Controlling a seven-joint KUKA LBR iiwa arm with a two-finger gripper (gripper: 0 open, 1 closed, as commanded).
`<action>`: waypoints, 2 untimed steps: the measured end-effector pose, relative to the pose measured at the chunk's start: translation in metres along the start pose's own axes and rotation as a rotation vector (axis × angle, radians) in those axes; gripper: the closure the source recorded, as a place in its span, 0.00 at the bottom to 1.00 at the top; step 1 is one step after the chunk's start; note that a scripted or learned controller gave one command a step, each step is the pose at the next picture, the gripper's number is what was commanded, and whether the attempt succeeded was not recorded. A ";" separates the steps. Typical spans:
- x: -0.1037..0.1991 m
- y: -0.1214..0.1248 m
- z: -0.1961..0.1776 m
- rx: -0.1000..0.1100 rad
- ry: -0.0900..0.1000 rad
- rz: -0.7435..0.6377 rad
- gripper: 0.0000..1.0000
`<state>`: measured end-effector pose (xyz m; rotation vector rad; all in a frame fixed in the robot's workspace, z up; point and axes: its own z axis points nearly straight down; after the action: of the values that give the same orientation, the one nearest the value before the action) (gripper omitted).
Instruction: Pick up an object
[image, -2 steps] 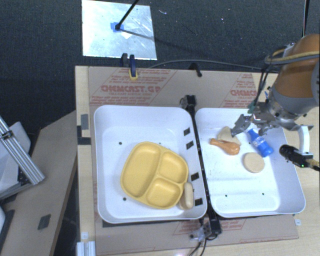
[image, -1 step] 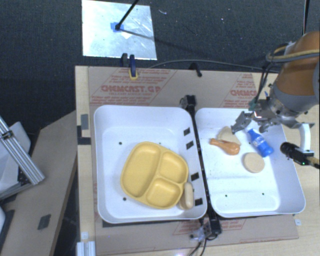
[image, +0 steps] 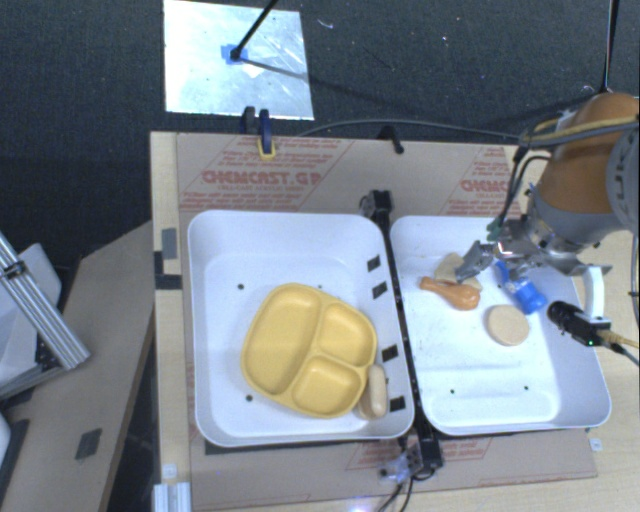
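Camera view: claw (image: 492, 253) near right bin (image: 570, 400) back edge (front half open).

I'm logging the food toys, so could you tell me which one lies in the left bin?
The pale bread roll, leaning against the yellow plate; the drumstick and round biscuit are in the right bin.

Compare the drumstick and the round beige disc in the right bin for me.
The drumstick is long and orange-brown with a thin handle end; the disc is round, flat and pale beige. The drumstick lies nearer the divider, the disc nearer the bin's right side. Both rest loose on the right bin floor.
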<state>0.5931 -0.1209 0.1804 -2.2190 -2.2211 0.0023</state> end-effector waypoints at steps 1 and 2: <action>-0.002 -0.008 0.046 0.001 0.001 0.000 0.00; -0.002 -0.008 0.098 0.001 0.001 -0.001 0.00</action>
<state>0.5850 -0.1228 0.0826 -2.2174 -2.2208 0.0027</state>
